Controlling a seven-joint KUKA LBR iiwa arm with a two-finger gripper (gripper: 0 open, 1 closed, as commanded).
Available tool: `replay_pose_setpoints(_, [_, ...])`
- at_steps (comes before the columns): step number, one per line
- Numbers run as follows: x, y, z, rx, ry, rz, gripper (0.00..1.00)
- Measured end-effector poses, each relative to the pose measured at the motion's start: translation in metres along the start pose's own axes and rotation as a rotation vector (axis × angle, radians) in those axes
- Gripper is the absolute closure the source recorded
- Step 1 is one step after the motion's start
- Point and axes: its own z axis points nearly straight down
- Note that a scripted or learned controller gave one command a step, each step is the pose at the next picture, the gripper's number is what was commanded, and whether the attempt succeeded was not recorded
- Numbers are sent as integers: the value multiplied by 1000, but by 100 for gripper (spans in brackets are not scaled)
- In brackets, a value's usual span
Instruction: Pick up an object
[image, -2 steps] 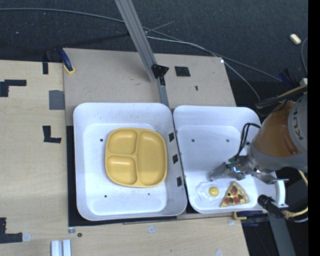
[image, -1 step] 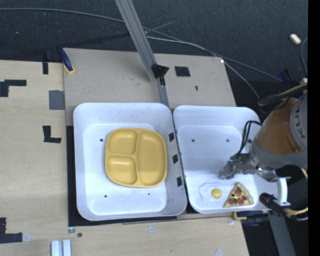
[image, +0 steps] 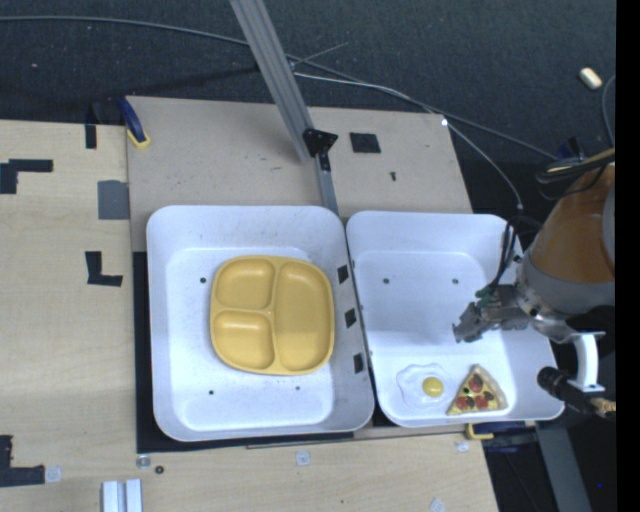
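The gripper (image: 470, 328) hangs over the right bin (image: 425, 240), near its 3 o'clock wall, and it looks low, close to the floor of the bin. It is small and dark in the camera view, so I cannot tell if it is apart or together, and nothing shows in it.

Two things lie in this bin, both at its 5 o'clock corner. The pizza (image: 478, 392), a toy slice, is just at 6 o'clock from the gripper. The egg (image: 427, 385), a fried one with a yellow yolk, is just beside the pizza at its 9 o'clock, and I cannot tell if they touch. The left bin (image: 180, 300) bears a yellow plate (image: 272, 315) with three compartments, well apart from the arm.

I judge the pizza is the natural choice, because it is nearest. To do the step well, the gripper should go toward 6 o'clock until it is centred over the slice, and only then go down. The slice is flat, so it must be taken at its edges, and the grip should cross the narrow part, not the wide crust. The bin wall is near at 3 o'clock and at 6 o'clock, so the descent should be straight, or the gripper may hit the rim. The egg is close, and a wide approach may push it. Both things are thin, and I think a grasp from above can easily slide off them.
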Motion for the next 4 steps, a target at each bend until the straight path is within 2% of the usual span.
replay_pose_setpoints(2, [5,4,-85,0,0,0,100])
replay_pose_setpoints(4, [105,19,-63,6,1,-4,100])
